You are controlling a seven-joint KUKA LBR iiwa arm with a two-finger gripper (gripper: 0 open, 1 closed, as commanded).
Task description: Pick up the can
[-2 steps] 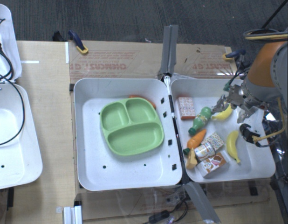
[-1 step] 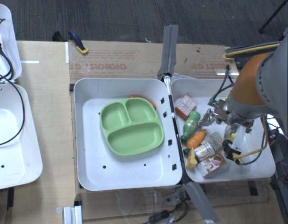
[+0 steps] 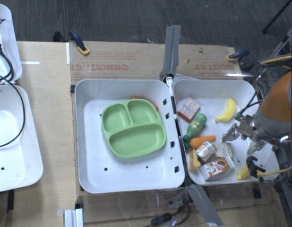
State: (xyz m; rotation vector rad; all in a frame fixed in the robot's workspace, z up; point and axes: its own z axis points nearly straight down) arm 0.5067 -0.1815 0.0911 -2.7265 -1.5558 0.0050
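**Two bins, one can, my tool off to the right of it**

Two metal fingers of my tool point(image 3: 241, 137) reach in over the right bin point(image 3: 208, 87) at the right of the frame, spread apart with nothing between them. Their tips hang above the bin's white floor, just right of the clutter. My grey arm with its orange band point(image 3: 278, 103) fills the right edge behind them.

Left of my tool, near but apart from it, the can point(image 3: 205, 151) lies tilted on its side in the lower middle of the right bin, silver end showing. A patterned white packet point(image 3: 224, 150) sits between the can and my fingers. Touching the can's upper side is a carrot point(image 3: 203, 141), and above that a green bottle point(image 3: 194, 127) lies at a slant. Below the can rests a small carton point(image 3: 216, 169). A red-and-white box point(image 3: 188, 109) lies toward the bin's upper left, a banana point(image 3: 226, 111) toward its upper right, and a yellow piece point(image 3: 243, 173) at the lower right.

Further left, the left bin point(image 3: 89, 174) carries a green divided plate point(image 3: 133, 128). Both bins rest on the wooden tabletop point(image 3: 47, 74).
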